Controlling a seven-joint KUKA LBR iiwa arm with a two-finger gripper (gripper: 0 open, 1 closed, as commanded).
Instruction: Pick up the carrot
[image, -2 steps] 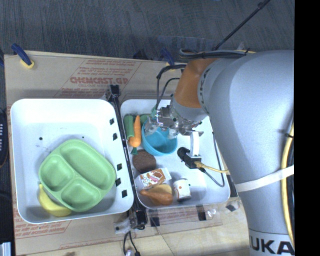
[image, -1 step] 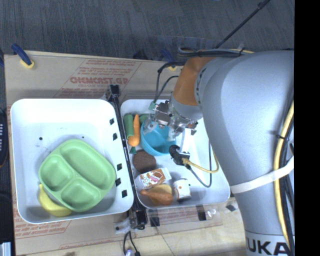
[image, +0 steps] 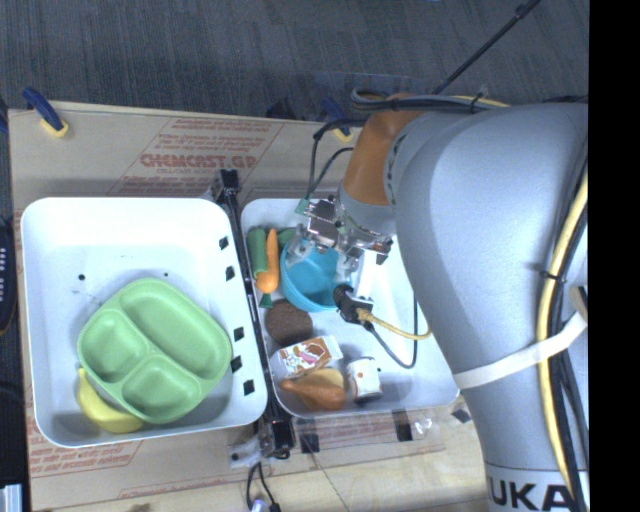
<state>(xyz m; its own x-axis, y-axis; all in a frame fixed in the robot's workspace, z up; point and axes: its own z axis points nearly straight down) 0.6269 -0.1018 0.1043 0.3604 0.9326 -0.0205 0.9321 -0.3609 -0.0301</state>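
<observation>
Two bins sit side by side on the table (image: 150, 150). The left bin (image: 60, 230) holds a divided plate (image: 155, 350) resting on a banana (image: 100, 412). In the right bin (image: 420, 385), the carrot (image: 269, 262) lies along the left wall, a bowl (image: 310, 280) just right of it, the gripper (image: 322, 232) above the bowl. Nearer the front lie a round lump (image: 288, 322), a packet (image: 305, 355), a bread roll (image: 315, 390) and a small cup (image: 362, 377).

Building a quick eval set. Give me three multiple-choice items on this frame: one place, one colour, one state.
1. Where does the carrot lie?
A. left bin
B. right bin, by its left wall
C. on the bench

2. What colour is the divided plate?
A. green
B. red
C. white

3. How does the carrot stand with the gripper?
A. clamped between its fingers
B. lifted above the bin
C. lying apart from it in the bin

Key: B, it lies along the right bin's left wall; A, the plate is light green; C, it lies left of the gripper.
</observation>
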